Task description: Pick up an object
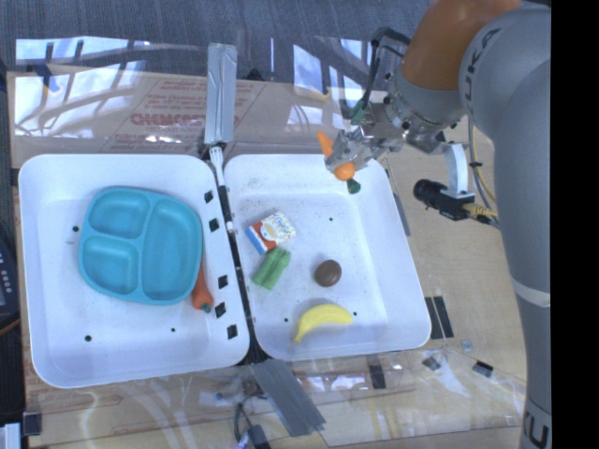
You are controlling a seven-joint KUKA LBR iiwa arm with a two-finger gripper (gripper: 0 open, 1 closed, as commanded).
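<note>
My gripper hangs over the far right corner of the right bin. It is shut on a small orange toy carrot, whose green tip points down just above the bin's rim. Lying in the right bin are a small white, red and blue carton, a green piece, a brown round thing and a yellow banana.
The left bin holds a blue divided plate, with a second orange carrot against the plate's right edge. A grey divider strip stands behind the seam between the bins. Cardboard lies behind both bins.
</note>
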